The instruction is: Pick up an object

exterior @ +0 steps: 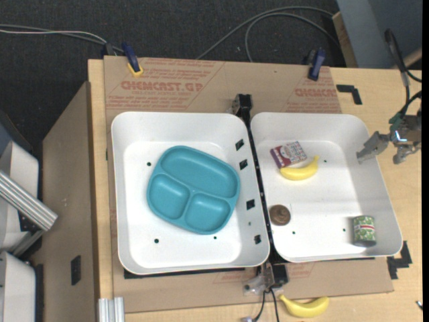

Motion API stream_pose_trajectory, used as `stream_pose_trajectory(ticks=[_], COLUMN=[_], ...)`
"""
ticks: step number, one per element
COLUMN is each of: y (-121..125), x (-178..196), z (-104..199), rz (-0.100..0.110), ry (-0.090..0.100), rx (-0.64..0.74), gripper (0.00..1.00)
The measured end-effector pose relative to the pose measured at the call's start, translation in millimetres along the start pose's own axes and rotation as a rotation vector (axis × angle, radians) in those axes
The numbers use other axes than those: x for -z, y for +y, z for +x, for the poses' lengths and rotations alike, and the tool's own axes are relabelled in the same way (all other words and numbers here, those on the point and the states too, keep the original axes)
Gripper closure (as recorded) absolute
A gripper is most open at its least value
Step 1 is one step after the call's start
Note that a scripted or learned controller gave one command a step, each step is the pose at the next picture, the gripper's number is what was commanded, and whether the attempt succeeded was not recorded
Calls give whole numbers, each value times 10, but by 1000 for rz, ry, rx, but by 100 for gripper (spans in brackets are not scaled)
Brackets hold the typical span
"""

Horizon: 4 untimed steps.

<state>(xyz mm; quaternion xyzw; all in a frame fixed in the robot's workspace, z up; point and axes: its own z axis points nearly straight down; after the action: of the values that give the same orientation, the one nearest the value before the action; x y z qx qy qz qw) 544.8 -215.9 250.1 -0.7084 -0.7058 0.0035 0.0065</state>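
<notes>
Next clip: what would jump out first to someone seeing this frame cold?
The big teal divided plate sitting alone in the left bin grabs the eye first. In the right bin, a yellow banana lies against a small packet, with a brown disc and a green can nearer the front. The pincer hangs at that bin's right rim.

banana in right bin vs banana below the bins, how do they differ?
The banana in the right bin lies on the bin floor, touching a small maroon packet; the banana at the bench edge lies outside both bins. The first is fully visible; the frame edge cuts off the second. Both are yellow and curved.
</notes>
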Motion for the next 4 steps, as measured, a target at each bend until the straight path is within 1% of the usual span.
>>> stream_pose_trajectory(ticks=[1,2,3,4], y=[25,49,59,-7], x=[77,-349,-975,-1460], z=[10,43,12,87], rz=[-14,-9,-8,-7], ry=[-4,-2,-1,0], rx=[4,4,4,4], gripper=[0,0,0,0])
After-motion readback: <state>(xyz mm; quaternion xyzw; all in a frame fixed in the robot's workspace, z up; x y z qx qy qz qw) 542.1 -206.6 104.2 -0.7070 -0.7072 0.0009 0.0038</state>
